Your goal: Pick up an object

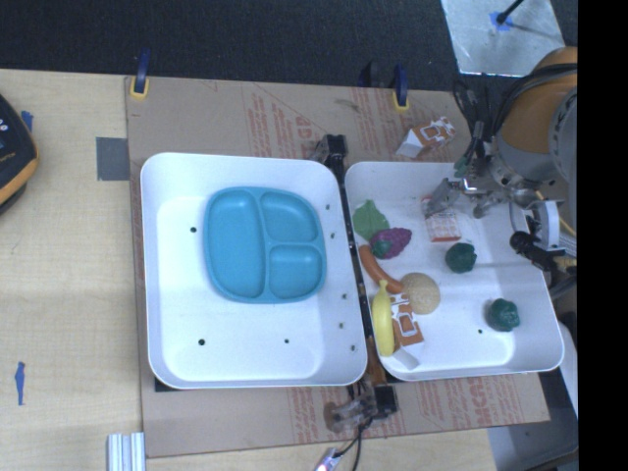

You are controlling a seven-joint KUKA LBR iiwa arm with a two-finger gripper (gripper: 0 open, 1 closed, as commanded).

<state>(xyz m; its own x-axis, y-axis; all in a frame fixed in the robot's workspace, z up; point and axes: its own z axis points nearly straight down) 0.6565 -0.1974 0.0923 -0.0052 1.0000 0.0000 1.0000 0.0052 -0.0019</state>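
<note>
Overhead view of the table, read from left to right. A yellow-and-black device lies at the far left edge. A cardboard sheet, held by blue clamps at its far edge, apparently to keep it from sliding, carries two shallow white bins set rim to rim. The left bin holds a blue divided plate near its centre. The right bin holds the candidate objects for the pick: along its left side a green leafy piece, a purple grape cluster, an orange carrot-like piece, a yellow banana and an orange-and-white packet; a tan round item touches the packet. Toward the middle lie a red-and-white packet and two dark green pieces, one near the centre, one near the right rim. A similar small packet rests on the cardboard beyond the bin. The arm's gripper hovers over the bin's far part, just beside the red-and-white packet, probably the nearest target. How the jaws stand cannot be told; nothing is visibly held.
</note>
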